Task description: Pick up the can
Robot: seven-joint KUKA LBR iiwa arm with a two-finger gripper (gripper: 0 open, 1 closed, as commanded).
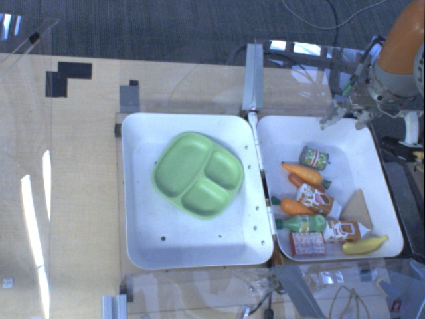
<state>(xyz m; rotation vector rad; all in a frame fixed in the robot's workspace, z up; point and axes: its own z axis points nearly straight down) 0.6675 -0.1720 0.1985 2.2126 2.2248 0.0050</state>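
The can (313, 157) is small and green with a dark label, lying on its side in the upper middle of the right bin (372, 151). My gripper (346, 114) hangs above the bin's far edge, up and to the right of the can and well apart from it. Its two fingers (330, 118) are spread open with nothing between them.
Below the can lie two carrots (304, 173), a small carton (314, 199), a green bottle (302, 224), a red-and-white pack (307, 243), a brown box (346, 230), a banana (363, 245) and a tan wedge (359, 208). The left bin (139, 244) holds a green divided plate (198, 173).
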